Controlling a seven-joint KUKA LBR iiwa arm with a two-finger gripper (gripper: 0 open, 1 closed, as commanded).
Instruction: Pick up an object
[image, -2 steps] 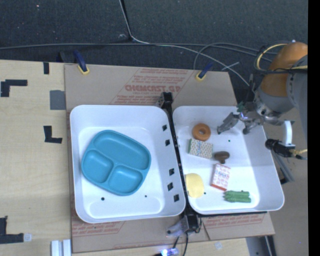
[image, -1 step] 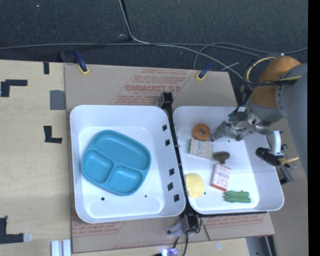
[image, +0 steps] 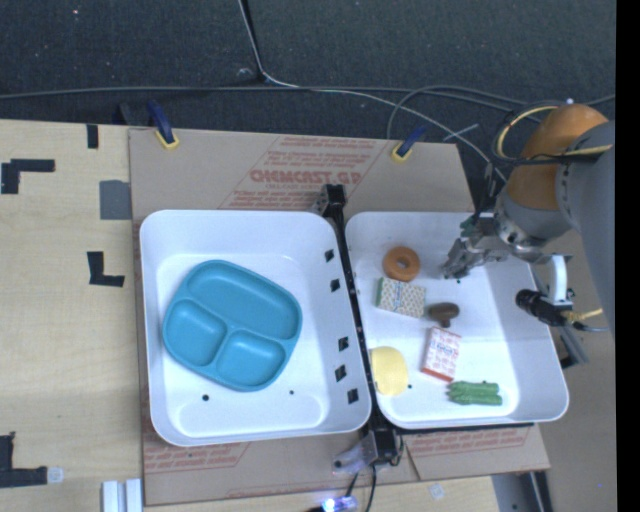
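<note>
Grey and orange, the arm's gripper (image: 463, 262) hangs over the right bin (image: 520, 395); whether it is parted or closed cannot be told. 5 small objects lie there, the brown doughnut (image: 401, 263) nearest. A clean pick likely means descending centred over it.

A single fixed camera looks down at a slant from above the tabletop (image: 60, 300); it stands far enough back to take in both white bins (image: 160, 240) side by side; the arm (image: 560, 170) enters from the frame's right.
</note>
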